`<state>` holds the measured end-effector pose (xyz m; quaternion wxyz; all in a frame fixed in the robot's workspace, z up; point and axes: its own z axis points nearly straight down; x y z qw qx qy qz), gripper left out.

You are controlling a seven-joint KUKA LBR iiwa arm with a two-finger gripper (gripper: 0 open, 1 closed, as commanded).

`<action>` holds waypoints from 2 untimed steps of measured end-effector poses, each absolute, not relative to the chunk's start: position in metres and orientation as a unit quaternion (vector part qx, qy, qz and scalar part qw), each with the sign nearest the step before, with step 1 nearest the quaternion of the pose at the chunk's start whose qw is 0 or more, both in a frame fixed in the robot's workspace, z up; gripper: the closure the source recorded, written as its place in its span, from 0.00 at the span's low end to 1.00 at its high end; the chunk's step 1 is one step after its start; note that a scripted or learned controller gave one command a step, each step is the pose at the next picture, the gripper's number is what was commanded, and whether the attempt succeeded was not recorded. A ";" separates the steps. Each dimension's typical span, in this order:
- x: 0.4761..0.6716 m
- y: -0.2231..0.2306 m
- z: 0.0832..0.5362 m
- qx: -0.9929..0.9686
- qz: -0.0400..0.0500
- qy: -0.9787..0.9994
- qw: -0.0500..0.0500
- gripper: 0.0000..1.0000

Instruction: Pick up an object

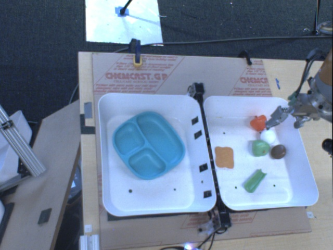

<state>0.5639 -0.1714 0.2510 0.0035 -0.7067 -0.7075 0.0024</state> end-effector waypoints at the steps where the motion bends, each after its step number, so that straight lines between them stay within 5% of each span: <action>1: 0.566 -0.171 0.256 -0.706 0.000 -0.708 -0.001 0.00; 2: 0.564 -0.162 0.209 -0.706 0.001 -0.708 0.001 0.00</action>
